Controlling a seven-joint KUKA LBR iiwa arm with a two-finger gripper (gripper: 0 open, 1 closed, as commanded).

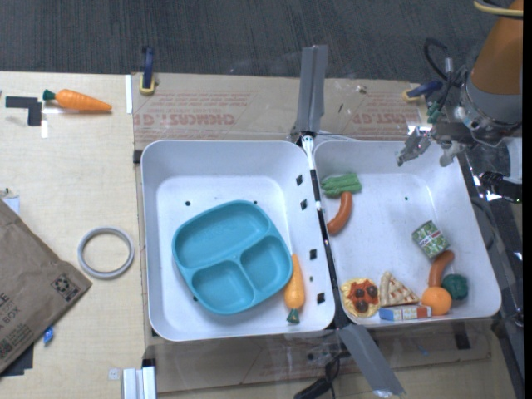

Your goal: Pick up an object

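Note:
My gripper point(428, 153) hangs over the far right corner of the right bin point(391, 177), open, with nothing between its fingers. Below it in that bin lie a green pea pod point(341, 183) and a red sausage point(339, 213) near the left wall. A green can point(430, 239), a second sausage point(440, 266), a dark green broccoli piece point(455, 286), an orange point(435, 299), a pizza slice point(397, 289), a small round pizza point(360, 296) and a flat packet point(403, 312) crowd the near right corner. All of them lie apart from the gripper.
The left bin point(166, 181) holds a blue divided plate point(233, 256) and a carrot point(294, 283) by its right wall. On the bench to the left lie another carrot point(79, 100), a grey tape ring point(105, 251) and a cardboard box point(25, 298).

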